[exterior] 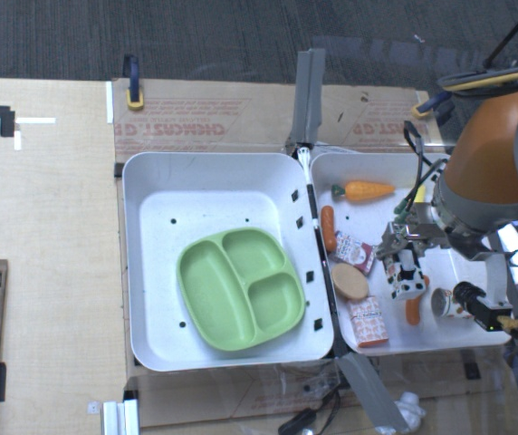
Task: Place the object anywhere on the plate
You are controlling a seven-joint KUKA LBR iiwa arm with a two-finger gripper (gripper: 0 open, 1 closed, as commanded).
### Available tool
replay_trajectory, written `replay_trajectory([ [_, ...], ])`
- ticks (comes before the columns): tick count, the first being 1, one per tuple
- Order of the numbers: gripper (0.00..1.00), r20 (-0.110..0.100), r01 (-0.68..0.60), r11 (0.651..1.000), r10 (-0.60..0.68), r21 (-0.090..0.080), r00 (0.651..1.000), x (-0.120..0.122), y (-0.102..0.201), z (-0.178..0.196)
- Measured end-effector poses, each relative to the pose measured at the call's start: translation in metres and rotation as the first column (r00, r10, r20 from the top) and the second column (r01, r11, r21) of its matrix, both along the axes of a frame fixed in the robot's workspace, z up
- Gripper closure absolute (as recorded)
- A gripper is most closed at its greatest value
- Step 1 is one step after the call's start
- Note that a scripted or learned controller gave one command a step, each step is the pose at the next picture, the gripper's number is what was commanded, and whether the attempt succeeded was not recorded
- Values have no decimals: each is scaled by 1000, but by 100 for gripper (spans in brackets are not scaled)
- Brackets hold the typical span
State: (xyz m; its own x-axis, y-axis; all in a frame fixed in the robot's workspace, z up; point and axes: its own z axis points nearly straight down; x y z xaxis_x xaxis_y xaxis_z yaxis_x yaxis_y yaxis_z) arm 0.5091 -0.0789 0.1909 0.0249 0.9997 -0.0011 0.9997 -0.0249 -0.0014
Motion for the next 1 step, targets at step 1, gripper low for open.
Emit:
replay_trajectory([
  [1,100,-2,-130,991,130,0,991,22,74,-1],
])
